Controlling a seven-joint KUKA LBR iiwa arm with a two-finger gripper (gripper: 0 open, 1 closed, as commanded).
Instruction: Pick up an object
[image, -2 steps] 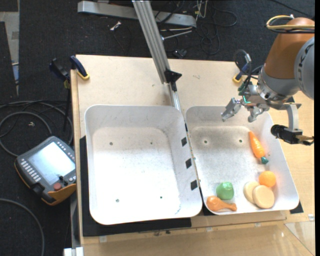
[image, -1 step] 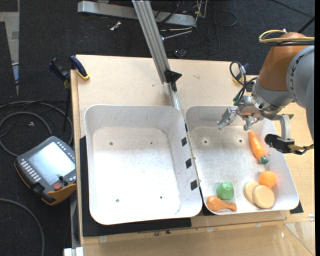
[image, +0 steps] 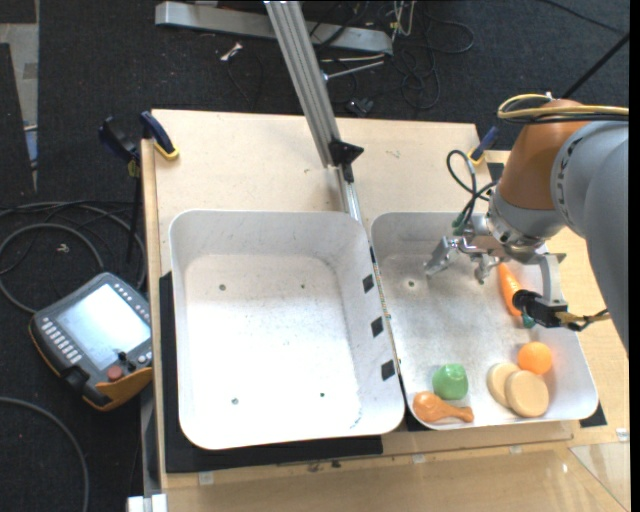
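Observation:
My gripper (image: 461, 262) hangs over the back of the right bin (image: 440, 320), open, with its two metal fingers (image: 437, 261) spread and nothing between them. Just to its right, partly under the wrist, an orange carrot-shaped piece (image: 509, 287) lies by the bin's right wall. An orange ball (image: 535, 357) rests further toward the front. Along the front wall there are two tan round pieces (image: 520, 390), a green object (image: 451, 380) and a small orange gourd-like piece (image: 441, 407).
The left bin (image: 265, 320) adjoins the right one along a shared raised rim (image: 382, 320). A slanted metal pole (image: 315, 90) rises from the bench behind the bins. A teach pendant (image: 92, 340) lies on the floor at the left.

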